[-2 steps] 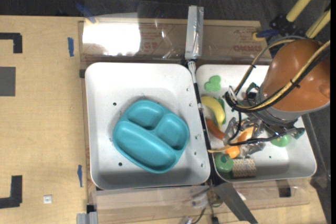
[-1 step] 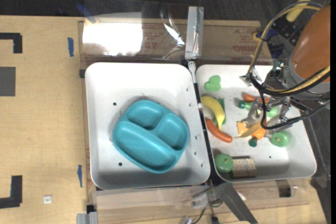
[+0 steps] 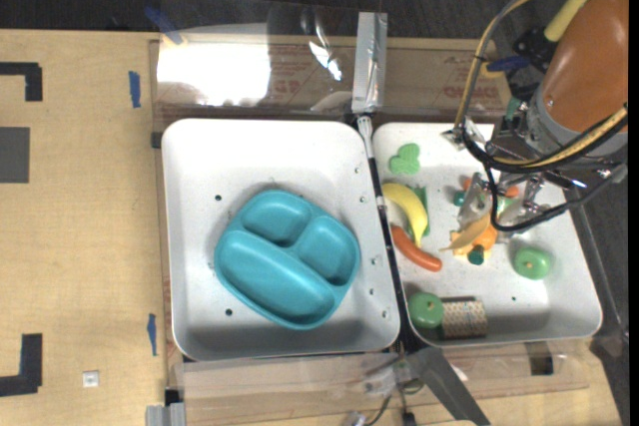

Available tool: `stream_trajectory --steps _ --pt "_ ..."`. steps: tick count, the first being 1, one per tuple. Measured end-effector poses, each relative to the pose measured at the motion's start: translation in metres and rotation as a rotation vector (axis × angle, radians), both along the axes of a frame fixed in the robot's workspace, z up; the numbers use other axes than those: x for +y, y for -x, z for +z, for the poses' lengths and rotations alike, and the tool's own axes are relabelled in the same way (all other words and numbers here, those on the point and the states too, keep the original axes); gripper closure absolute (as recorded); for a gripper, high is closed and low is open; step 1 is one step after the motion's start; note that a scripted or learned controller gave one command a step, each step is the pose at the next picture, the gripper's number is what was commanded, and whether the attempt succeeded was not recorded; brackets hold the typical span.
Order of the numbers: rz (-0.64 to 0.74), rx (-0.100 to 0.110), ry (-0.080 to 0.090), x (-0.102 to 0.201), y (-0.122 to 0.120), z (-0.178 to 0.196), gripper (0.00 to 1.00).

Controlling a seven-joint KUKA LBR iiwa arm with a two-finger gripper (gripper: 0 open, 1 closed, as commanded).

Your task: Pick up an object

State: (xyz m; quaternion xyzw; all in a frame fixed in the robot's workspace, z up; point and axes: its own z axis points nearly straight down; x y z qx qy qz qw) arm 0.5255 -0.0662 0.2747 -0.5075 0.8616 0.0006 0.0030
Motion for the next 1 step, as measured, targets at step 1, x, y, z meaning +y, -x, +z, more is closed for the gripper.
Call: stream_trajectory --steps 1 --pt "-0.058 -0.001 0.000 0.0030 -0.0243 0.0127 1.00"
